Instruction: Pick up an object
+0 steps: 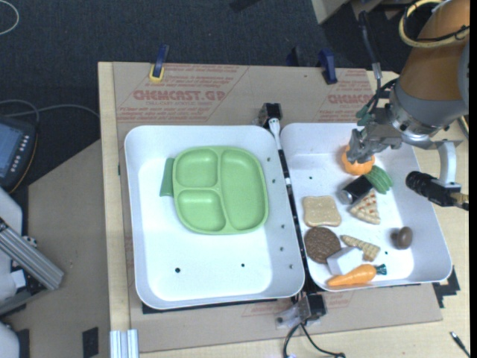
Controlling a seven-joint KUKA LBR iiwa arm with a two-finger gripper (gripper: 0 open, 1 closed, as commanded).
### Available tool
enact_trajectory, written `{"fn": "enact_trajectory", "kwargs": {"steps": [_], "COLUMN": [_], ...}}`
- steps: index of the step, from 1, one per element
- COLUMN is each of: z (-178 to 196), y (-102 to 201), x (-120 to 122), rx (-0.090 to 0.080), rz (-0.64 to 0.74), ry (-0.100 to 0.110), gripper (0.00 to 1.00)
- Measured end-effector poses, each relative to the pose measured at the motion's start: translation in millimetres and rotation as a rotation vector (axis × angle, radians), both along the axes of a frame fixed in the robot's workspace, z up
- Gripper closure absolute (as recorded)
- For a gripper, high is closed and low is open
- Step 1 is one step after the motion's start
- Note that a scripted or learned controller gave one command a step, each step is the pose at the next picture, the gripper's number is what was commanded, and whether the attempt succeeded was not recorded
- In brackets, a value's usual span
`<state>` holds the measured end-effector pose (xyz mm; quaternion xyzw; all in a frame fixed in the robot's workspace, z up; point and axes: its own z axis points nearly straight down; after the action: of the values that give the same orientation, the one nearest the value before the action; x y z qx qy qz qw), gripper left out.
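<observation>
Right now, target: an orange round object [356, 162], directly under my gripper [363, 146] and apparently touching it, in the far part of the right bin [428, 233].
Gripper state: my fingers are down at the orange object's top, but from this slant I cannot tell how wide they stand or whether the object sits between them, so I claim no hold.
Step in hand: by my judgement, the descent onto or closing around the target; the lift is not yet done.
Next move calls for: a firm close, then a straight rise, watching that the object comes up with me; a round thing could slip out sideways.
Close neighbours: a green item [379, 178] just beside and nearer the camera than my tip; a dark small item [356, 190] below that; a pizza-like wedge [366, 211] further toward the camera.
Further out: bread slice [321, 212], brown cookie [321, 243], carrot [352, 276] at the near rim, all well apart from me.
Left of me: the left bin [149, 274] bearing a green divided plate [220, 189].
Surface and room: both bins rest on a cardboard-covered bench [223, 88]; dark carpet [112, 21] lies beyond.
</observation>
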<state>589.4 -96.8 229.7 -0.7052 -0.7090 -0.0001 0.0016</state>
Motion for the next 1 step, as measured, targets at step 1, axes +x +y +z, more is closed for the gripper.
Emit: {"fn": "enact_trajectory", "kwargs": {"steps": [1], "z": [-10.2], "y": [47.0], "x": [-10.2], "rx": [-0.001], "rz": [-0.001], "ry": [0.001], "gripper": [1.00]}}
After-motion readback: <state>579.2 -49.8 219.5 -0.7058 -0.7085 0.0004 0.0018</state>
